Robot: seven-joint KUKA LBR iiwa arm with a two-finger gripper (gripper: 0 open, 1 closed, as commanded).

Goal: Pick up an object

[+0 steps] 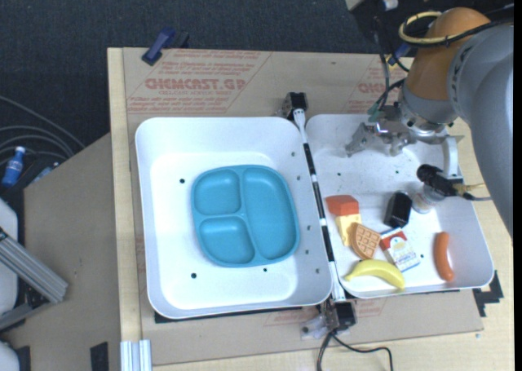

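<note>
Nearest, the banana (376, 272) hugs the right bin's (352, 127) front rim among crowded food, while my pincer (375, 138) hangs spread open, gripping nothing, over bare floor by its far edge.

Right bin (469, 276): back half bare, open floor below the gripper (377, 137). Front half crowded: black block (398, 209), orange block (342, 205), waffle (364, 240), small carton (402, 249), banana (376, 273), sausage (444, 256) near the right wall, little room between them. Left bin (155, 198): blue divided plate (244, 214) fills the middle, bare strips all round it. Arm (457, 59) blocks the right bin's back right corner.
</note>
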